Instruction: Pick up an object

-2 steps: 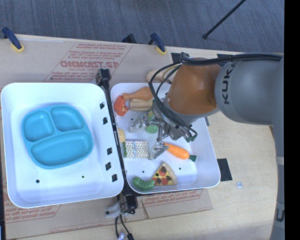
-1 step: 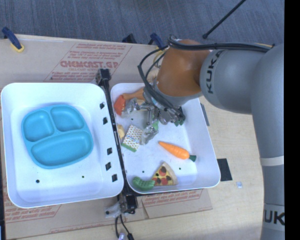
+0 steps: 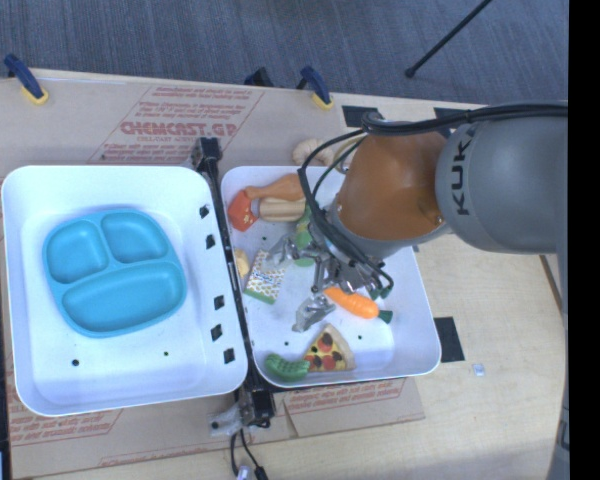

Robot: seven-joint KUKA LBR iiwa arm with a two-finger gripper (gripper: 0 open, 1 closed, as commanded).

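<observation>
Pincer (image 3: 315, 313) low in right bin (image 3: 420, 338) beside carrot (image 3: 355, 304) — grip state unclear.

Printed in red on the cardboard sheet (image 3: 180, 128) under the bins: "CHEMCAST GP" in large outlined capitals, flanked above and below by lines of smaller red type too fine to read. More red print along the sheet's front edge near the bottom left and below the right bin, likewise illegible. On the grey arm (image 3: 500, 183), black capitals running sideways: "KU" clearly, then part of a third letter at the curve. No numerals legible anywhere.
</observation>
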